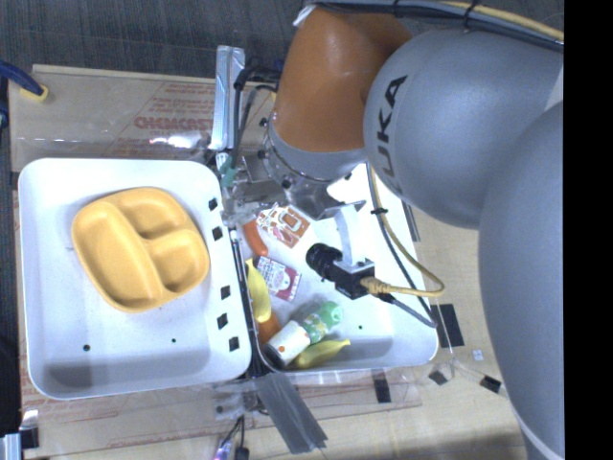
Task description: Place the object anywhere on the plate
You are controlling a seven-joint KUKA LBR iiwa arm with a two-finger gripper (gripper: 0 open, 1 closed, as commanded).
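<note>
A yellow sectioned plate [141, 246] lies in the left white bin [57, 353]. In the right bin [402, 345] sit several small items: an orange-and-white packet [282, 224], a small red-and-white packet [278, 276], a yellow banana-like piece [259, 295], and a bottle with a green end [306, 329] over another yellow piece [321, 352]. My gripper [251, 188] hangs below the orange wrist band at the right bin's upper left corner, just above the orange packet. The arm's bulk hides its fingers.
The big grey arm covers the right bin's upper and right parts. A black cylinder with a yellow cable [337, 266] sticks out over the bin. The divider between the bins carries black tape marks [228, 290]. A metal bracket [227, 94] stands behind the bins.
</note>
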